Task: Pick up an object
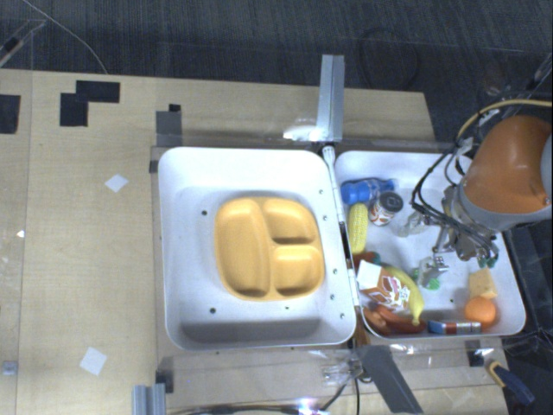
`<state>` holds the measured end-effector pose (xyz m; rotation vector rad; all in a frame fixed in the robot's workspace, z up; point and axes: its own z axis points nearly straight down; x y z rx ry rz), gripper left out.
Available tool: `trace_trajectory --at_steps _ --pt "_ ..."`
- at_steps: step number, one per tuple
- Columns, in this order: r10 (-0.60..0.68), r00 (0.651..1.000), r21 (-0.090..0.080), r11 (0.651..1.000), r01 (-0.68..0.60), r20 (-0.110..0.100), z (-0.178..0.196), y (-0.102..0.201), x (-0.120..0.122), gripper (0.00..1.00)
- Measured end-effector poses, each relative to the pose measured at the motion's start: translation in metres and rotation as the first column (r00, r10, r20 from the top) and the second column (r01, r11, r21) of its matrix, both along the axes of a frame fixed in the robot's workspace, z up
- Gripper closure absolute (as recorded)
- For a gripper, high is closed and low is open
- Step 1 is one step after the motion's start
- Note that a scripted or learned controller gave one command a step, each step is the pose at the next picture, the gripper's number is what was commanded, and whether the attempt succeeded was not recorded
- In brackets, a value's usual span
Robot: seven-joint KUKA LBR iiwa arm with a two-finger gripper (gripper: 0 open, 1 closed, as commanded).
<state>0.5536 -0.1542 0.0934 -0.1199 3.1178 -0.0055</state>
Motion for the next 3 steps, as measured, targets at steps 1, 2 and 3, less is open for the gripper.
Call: trace_trajectory --at_steps 1,2,3 --pt "-0.213 0.977 0.002 0.977 0.213 -0.011 0.026 -0.012 -0.038 0.00" --pt "-0.239 0.971 0.003 0.971 0.239 -0.013 0.016 -0.037 -0.011 0.00" --pt "-0.466 0.885 0.008 0.885 0.466 -0.010 -0.005 0.013 0.079 0.00"
